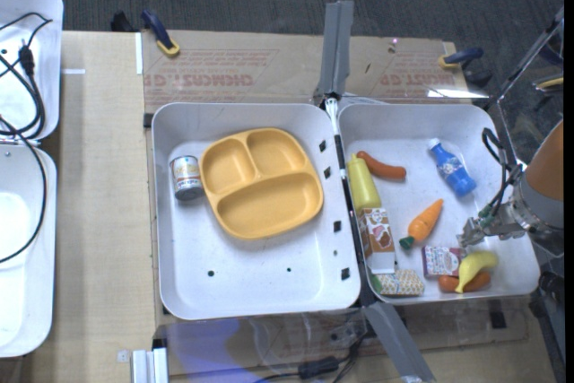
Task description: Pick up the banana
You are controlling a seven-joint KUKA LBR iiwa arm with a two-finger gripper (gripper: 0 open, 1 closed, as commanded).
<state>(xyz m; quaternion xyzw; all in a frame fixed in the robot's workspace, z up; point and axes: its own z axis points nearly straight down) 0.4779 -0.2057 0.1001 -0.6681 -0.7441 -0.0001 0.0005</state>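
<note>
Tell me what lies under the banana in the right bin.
The banana lies across a reddish-orange piece, maybe another toy food, whose ends poke out beside a small pink packet. Its middle is covered, so I cannot name it. The pincer hovers just above.

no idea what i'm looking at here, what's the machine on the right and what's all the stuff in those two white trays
One camera fixed above a bench looks down at a slant on two shallow white bins. The grey and orange shape at the right edge is a robot arm; its gripper, a two-finger claw, hovers just above the banana it is meant to pick up. Nothing is visibly held.

The left bin holds a yellow divided plate and a small can. The right bin holds toy food: the banana near the front right corner, a carrot, a sausage, a blue bottle, a yellow bottle and a few small cartons.
</note>
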